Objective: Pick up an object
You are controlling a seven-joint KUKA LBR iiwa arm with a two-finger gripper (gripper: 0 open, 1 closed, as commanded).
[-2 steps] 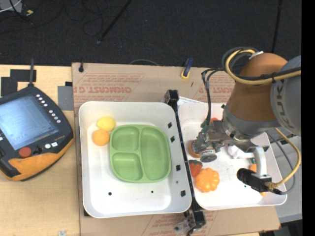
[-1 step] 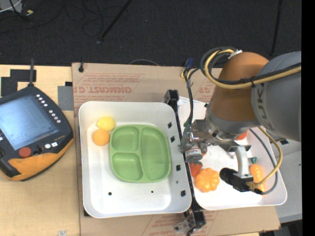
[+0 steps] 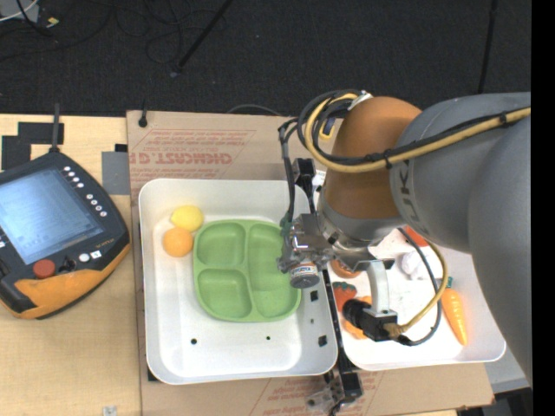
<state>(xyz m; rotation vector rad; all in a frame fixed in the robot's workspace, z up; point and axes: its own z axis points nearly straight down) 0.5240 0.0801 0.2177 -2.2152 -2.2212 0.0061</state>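
My gripper [image 3: 301,269] hangs low over the divide between the two bins, at the right edge of a green divided plate [image 3: 234,271] that lies in the left bin [image 3: 225,362]. A yellow lemon [image 3: 186,217] and an orange [image 3: 178,243] rest touching each other at the plate's upper left. In the right bin [image 3: 486,349] an orange carrot [image 3: 454,315] lies near the right wall. A small orange piece [image 3: 350,307] and a white item [image 3: 408,263] lie closer to the gripper. The arm hides much of that bin.
A teach pendant [image 3: 52,232] with a screen sits on the bench left of the bins. Cardboard [image 3: 208,150] lies under the bins. The left bin's floor below the plate is bare white.
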